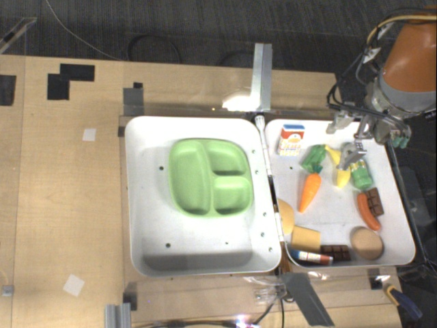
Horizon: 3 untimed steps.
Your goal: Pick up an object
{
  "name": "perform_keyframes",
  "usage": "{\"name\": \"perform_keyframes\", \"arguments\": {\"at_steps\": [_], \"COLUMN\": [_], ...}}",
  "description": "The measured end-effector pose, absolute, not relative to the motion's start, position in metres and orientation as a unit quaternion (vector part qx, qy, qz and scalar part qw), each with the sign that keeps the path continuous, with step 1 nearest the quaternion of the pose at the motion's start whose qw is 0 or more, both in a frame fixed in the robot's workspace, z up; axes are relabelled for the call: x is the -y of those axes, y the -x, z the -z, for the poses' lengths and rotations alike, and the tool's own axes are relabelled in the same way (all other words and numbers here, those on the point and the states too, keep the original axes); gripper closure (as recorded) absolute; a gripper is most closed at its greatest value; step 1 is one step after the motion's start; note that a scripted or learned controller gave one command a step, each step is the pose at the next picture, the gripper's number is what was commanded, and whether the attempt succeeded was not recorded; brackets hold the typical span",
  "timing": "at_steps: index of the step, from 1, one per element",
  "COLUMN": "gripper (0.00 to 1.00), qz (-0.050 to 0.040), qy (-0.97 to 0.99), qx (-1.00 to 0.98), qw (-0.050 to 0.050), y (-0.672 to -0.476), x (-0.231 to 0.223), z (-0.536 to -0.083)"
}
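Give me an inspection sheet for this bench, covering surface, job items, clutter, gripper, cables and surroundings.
Surface: wooden bench bearing two white bins side by side.
Job's things: right bin holds toy carrot, yellow corn, sausage, small carton, brown egg and more.
Clutter: green divided plate lies in left bin.
Gripper: gripper sits low over the right bin near the corn; finger state unclear.
Cables: black cables beside the arm's wrist.
Surroundings: dark carpet beyond the bench.

A light wooden tabletop (61,203) carries black square markings (68,79) at its far left. Beyond it lies dark grey carpet (171,12), crossed by a thin cable (75,27).
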<state>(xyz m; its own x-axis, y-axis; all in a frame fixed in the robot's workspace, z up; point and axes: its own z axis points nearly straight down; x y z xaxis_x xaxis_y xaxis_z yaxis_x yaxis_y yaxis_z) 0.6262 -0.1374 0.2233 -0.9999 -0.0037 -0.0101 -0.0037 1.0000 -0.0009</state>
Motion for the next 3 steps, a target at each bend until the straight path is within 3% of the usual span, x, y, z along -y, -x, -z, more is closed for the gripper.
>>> {"name": "perform_keyframes", "arguments": {"at_steps": [1,2,3], "gripper": [0.00,0.00,0.00], "qz": [0.0010,0.0009,0.0009], "qy": [0.048,0.007,-0.069], "qx": [-0.999,-1.000,-0.998], "qw": [0.006,0.008,0.010], "y": [-0.606,-0.553,-0.531], "x": [0.158,0.120,0.085], "z": [-0.098,-0.090,-0.091]}}
